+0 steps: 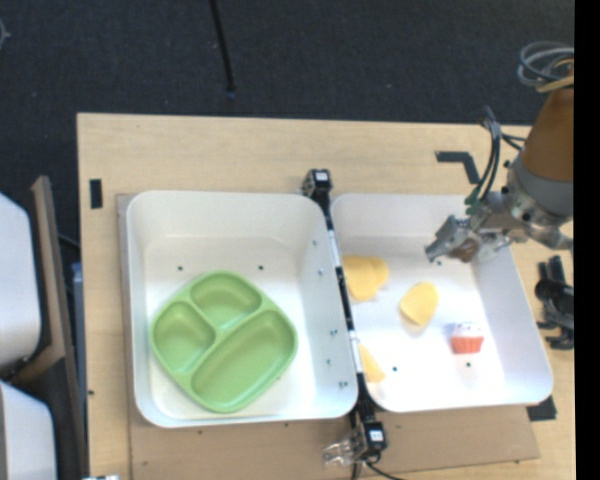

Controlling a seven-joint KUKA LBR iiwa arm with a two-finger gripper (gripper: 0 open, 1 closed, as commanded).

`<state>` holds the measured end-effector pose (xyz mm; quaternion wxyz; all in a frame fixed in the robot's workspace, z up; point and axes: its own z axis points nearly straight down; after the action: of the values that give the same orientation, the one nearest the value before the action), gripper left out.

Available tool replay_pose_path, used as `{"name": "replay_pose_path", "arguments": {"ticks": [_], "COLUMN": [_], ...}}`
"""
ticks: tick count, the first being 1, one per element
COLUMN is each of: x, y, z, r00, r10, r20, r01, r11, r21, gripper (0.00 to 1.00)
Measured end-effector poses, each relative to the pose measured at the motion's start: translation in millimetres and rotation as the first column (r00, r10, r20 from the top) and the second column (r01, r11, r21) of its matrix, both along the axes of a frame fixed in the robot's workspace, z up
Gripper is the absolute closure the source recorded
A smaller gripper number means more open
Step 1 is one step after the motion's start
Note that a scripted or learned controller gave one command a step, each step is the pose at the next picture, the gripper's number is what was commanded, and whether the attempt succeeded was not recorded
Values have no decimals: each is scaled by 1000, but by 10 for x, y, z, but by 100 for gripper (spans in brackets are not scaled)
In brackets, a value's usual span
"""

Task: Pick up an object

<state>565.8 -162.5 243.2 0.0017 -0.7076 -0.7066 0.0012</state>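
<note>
My gripper hangs over the upper right part of the right bin, open, with nothing between its fingers. Below and left of it lie two yellow pieces, one near the divider and one in the middle of the bin. A third, smaller yellow piece rests against the divider near the front. A small red and white object sits toward the front right, straight below the gripper in the view.
The left bin holds a green divided plate at its front. A ridge with black clamps separates the bins. Cables and a black bracket lie on the bench at the right.
</note>
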Motion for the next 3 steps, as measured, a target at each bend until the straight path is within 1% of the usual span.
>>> {"name": "replay_pose_path", "arguments": {"ticks": [1, 2, 3], "x": [10, 78, 157], "y": [0, -25, -61], "z": [25, -561, -1052], "r00": [1000, 1000, 1000], "r10": [1, 1, 0], "r20": [5, 0, 0], "r01": [-1, -1, 0], "r11": [1000, 1000, 1000], "r21": [-1, 0, 0], "gripper": [0, 0, 0]}}
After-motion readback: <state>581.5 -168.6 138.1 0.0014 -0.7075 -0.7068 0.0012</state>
